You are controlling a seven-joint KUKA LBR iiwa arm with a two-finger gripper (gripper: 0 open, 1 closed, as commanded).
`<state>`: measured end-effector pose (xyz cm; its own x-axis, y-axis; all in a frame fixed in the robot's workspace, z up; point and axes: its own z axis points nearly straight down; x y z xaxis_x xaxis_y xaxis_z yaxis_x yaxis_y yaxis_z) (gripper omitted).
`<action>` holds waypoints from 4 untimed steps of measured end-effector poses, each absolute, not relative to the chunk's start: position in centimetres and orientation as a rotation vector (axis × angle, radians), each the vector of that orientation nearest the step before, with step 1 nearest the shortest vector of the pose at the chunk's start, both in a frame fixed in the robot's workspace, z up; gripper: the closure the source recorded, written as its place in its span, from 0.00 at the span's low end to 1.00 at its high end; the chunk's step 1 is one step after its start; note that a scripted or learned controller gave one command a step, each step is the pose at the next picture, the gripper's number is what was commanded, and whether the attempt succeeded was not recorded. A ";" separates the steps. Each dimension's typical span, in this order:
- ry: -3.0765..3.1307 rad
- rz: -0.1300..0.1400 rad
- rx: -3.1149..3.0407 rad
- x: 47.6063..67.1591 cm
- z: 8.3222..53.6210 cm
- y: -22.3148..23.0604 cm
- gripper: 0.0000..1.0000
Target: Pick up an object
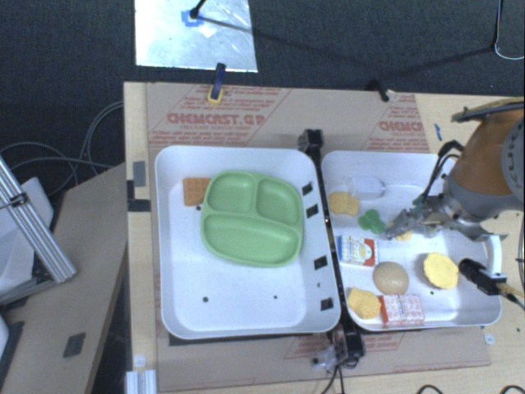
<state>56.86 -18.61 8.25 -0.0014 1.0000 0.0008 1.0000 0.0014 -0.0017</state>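
Observation:
My gripper reaches in from the right and is low over the middle of the right bin. Just left of its tip lies a small green toy. A yellow piece lies further left, near the bin's left wall. Below the gripper are a small white carton with red and blue print, a brown round bun and a yellow lump. At the front edge lie another yellow piece and a red and white box. Nothing shows as held.
The left bin holds a green divided plate with an orange square cracker at its upper left. The grey and orange arm hangs over the right bin's far right side. Cardboard lies under both bins.

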 end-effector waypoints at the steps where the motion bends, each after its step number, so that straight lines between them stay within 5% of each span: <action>1: -2.226 -0.004 -2.223 57.0 9.6 -18.7 1.00; 4: -2.230 -0.004 -2.220 57.5 22.6 -18.5 1.00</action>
